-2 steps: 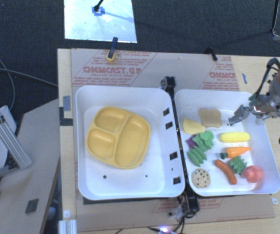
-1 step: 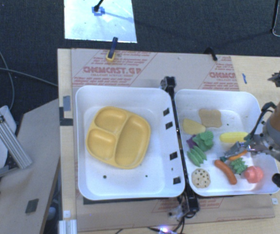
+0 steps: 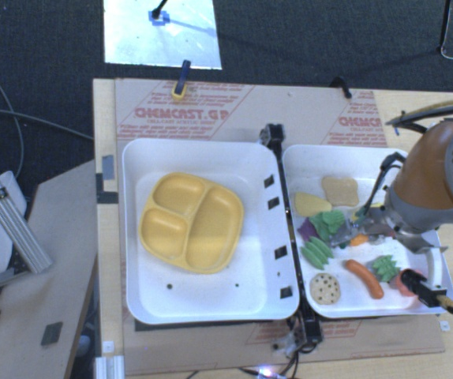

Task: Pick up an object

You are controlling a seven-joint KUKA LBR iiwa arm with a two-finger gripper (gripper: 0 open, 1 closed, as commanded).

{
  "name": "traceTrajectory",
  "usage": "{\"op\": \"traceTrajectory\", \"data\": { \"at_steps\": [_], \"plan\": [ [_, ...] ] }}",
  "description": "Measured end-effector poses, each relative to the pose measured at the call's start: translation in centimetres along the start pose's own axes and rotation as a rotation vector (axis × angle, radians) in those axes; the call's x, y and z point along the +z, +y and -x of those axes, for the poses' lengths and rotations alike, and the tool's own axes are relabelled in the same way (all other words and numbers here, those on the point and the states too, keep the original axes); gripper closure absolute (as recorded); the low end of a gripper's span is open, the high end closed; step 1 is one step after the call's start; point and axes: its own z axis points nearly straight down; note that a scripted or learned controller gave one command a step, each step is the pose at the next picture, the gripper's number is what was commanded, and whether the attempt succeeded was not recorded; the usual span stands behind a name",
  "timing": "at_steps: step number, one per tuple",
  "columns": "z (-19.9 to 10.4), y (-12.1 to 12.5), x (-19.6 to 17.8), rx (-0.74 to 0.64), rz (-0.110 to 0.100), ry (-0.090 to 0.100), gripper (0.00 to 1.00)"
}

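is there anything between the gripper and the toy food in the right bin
Nothing visible stands in the way. The gripper is already down inside the right bin, right among the food: the green leafy piece and a small orange piece lie beside it. Whether it holds anything cannot be told.

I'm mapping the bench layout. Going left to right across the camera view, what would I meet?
Yellow divided plate in the left bin → black divider between the bins → cookie → sausage → grey arm with orange band.
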Motion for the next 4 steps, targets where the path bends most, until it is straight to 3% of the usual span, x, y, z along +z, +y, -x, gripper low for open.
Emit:
{"op": "traceTrajectory", "data": {
  "at_steps": [1, 3, 4],
  "plan": [
    [-6.5, 1.4, -0.1, -0.001, 0.001, 0.0, 0.0],
    [-4.5, 7.5, -0.9, 0.004, 0.004, -0.004, 0.0],
    [-5.7, 11.7, -0.1, 0.007, -0.014, -0.001, 0.0]
  ]
}}
